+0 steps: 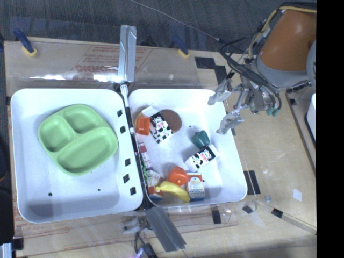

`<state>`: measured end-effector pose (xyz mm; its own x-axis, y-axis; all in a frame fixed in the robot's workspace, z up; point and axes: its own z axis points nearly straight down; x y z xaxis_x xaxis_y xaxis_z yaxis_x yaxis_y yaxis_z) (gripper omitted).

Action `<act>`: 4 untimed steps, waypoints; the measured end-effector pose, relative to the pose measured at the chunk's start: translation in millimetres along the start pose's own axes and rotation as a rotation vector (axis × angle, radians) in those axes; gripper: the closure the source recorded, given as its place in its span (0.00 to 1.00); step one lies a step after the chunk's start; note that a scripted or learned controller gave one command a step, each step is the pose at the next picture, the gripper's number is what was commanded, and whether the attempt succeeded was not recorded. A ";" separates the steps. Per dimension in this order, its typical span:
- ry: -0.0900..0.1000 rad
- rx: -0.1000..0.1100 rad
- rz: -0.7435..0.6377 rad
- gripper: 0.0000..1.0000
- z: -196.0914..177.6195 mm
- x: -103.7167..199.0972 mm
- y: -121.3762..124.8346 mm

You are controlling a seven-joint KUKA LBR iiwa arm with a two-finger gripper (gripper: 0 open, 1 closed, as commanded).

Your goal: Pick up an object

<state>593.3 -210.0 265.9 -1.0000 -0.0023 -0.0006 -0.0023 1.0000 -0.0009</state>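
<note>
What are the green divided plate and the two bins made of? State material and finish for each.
Green plate: likely moulded plastic, matte; uniform pale green, soft rounded compartment ridges, no sharp glare. Left bin and right bin: probably thin formed plastic, smooth, slightly glossy; plain white with rounded corners and rolled rims. Plastic is only a guess from the look.

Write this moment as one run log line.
gripper: open, above right bin edge | held: nothing | green plate: left bin

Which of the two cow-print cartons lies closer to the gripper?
The cow-print carton right of the teal object; the other sits further left, beside the brown disc.
</note>
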 end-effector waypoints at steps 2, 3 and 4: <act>-0.004 0.005 -0.242 0.00 164.4 -39.0 102.7; -0.001 0.001 -0.306 0.00 172.4 -4.2 10.4; -0.005 0.004 -0.257 0.00 171.7 2.5 86.8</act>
<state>590.7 -123.3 94.1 -0.9664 -0.2568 -0.0045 -0.2568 0.9664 -0.0058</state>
